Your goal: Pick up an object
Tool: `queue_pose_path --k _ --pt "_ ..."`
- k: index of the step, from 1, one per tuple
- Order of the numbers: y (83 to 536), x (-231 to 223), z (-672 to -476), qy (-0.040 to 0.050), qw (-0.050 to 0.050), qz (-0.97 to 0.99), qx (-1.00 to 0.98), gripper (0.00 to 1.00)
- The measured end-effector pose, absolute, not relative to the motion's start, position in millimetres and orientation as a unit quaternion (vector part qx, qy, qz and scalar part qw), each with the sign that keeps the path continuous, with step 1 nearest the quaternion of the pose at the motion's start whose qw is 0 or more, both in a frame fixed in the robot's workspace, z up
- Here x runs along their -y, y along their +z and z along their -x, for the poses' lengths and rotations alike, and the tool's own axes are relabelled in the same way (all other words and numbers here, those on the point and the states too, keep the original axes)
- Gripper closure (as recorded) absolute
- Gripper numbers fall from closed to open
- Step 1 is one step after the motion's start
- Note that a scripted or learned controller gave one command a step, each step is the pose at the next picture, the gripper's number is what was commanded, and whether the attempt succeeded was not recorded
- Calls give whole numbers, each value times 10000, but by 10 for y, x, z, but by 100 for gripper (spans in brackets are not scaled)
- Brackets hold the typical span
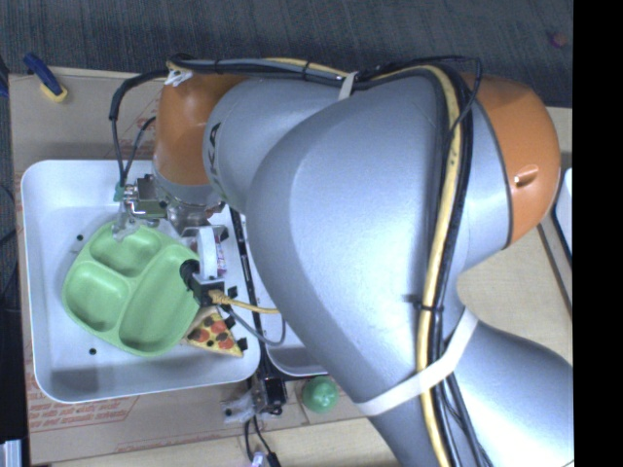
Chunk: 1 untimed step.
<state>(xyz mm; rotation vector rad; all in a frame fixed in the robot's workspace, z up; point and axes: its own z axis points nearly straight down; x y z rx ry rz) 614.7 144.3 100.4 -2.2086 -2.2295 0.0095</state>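
The gripper (146, 207) hangs low at the twelve o'clock rim of the pale green, three-compartment plastic plate (131, 285) in the left white bin (44, 261); whether it grips anything I cannot tell. A pizza-slice toy (214, 336) touches the plate at five o'clock. Judged: mid-grasp approach; next comes closing, then lifting.

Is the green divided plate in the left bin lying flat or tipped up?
Cannot tell for sure. The green divided plate faces up inside the left bin, its compartments showing nothing in them; the arm hides its upper edge.
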Motion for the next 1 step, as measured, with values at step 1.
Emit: queue_pose_path --k 1 --pt "917 -1083 -6556 16 29 7049 7093 0"
